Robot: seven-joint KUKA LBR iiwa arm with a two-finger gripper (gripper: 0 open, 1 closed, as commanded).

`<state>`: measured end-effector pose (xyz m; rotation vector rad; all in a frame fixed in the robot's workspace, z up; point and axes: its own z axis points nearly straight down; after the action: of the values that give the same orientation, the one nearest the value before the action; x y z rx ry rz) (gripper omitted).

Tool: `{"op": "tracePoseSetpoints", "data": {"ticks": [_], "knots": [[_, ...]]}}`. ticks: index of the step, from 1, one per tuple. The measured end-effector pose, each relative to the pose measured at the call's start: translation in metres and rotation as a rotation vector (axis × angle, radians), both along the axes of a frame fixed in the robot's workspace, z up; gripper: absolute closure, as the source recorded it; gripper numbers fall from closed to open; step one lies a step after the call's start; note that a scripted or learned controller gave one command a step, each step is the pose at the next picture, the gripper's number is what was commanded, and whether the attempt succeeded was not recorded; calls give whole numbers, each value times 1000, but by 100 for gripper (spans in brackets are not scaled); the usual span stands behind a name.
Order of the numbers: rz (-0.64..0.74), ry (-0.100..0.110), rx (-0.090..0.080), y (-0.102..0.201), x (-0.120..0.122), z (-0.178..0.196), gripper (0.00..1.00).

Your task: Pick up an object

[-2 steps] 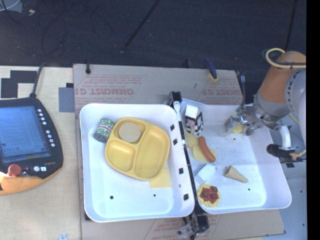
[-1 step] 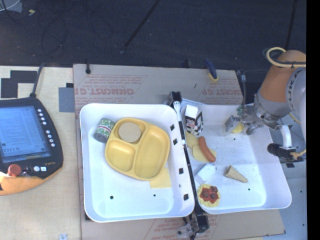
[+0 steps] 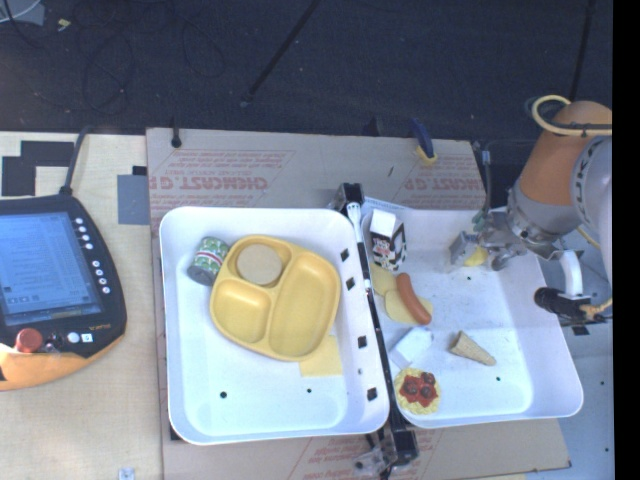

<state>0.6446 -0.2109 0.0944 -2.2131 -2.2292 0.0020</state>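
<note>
Claw [image 3: 478, 246] low over the far right part of the right bin [image 3: 545, 393], hanging from the grey wrist below the orange band [image 3: 560, 163]. Fingers pointing left and down, with something small and yellow [image 3: 475, 258] right at the tips; whether pinched, merely touched, or just lying behind them, impossible to tell from this slant. Spread or pressed together: likewise impossible to tell.

Several candidates for picking lying in the same bin. Closest to the claw besides the yellow bit: a hot dog [image 3: 413, 299], left and a little nearer, resting on a pale yellow slice [image 3: 392, 306]. Long axis running from far-left to near-right, so a grasp across its short width seems the sensible choice, which probably means turning the wrist. Further left, against the divider, a small carton [image 3: 386, 240], upright. Nearer still: a cone-shaped wedge [image 3: 470, 348], a white block [image 3: 412, 345], and a small pizza [image 3: 418, 390] at the near edge.

Left bin [image 3: 190, 388] holding a yellow divided plate [image 3: 285, 308] with a round tan disc [image 3: 259, 263] in one compartment, a small green can [image 3: 208, 259] just beside its far-left rim, and a flat yellow square [image 3: 322, 360] poking out from under its near side. All well apart from the claw.

Judged from position alone: attempt under way on the yellow bit, lift not yet shown. Tablet [image 3: 50, 278] on the tabletop [image 3: 110, 408], far left.
</note>
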Motion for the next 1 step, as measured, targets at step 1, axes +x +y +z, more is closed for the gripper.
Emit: {"op": "tracePoseSetpoints", "data": {"ticks": [1], "knots": [[0,0,0,0,0,0,0]]}}
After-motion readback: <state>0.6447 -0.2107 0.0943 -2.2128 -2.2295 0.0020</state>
